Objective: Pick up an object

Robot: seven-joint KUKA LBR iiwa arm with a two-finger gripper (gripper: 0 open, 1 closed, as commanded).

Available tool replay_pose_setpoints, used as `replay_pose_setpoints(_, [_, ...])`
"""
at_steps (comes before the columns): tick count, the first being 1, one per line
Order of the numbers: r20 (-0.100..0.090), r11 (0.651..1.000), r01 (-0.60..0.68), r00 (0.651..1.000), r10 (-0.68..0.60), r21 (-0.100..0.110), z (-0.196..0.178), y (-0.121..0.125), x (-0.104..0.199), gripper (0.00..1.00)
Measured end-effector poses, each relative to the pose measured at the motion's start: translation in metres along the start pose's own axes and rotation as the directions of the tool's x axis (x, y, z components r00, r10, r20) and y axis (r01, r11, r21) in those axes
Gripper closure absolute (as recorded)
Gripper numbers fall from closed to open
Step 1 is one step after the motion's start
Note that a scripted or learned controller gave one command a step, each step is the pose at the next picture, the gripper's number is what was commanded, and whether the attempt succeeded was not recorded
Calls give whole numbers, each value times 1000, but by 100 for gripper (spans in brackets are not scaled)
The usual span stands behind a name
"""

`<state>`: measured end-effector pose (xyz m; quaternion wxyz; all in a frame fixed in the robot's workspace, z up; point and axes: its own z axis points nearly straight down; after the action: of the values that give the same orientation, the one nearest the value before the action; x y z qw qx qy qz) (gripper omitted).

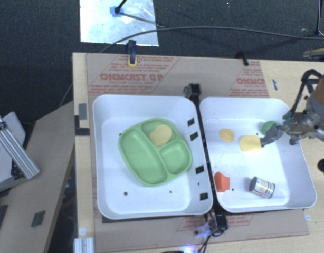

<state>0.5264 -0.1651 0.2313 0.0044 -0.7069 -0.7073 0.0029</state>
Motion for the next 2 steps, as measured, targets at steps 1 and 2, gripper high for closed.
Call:
replay_pose_setpoints(1, [3,1000,3,1000,-3,-12,-6,3,0,0])
replay_pose_setpoints(2, [2,1000,0,1000,0,-8,55,1,-5,0])
